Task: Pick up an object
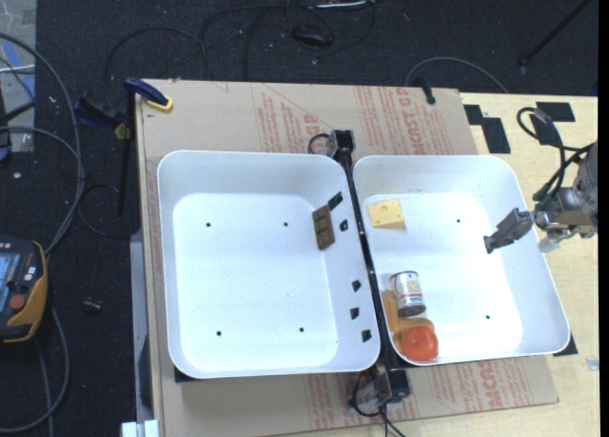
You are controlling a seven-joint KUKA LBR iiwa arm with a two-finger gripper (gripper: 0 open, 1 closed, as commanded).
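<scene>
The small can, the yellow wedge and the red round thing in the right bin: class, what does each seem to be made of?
Small can: probably metal, with a pale shiny top and a printed label.
Yellow wedge: matte, likely plastic or foam, with holes like toy cheese.
Red round thing: smooth, slightly glossy, perhaps a plastic tomato.

Looks like a robotics lab: two white bins (257, 164) on a cardboard-topped counter (247, 111), loose cables (238, 21) across dark carpet, a pendant (19, 288) at left.

2 shallow white plastic bins (190, 330), 1 yellow cheese-like wedge w/ holes (386, 213), 1 small metal can w/ label (408, 293), 1 round red-orange tomato-like ball (417, 341), 1 brown rectangular block (324, 228), 1 two-finger grey gripper (506, 232)
</scene>
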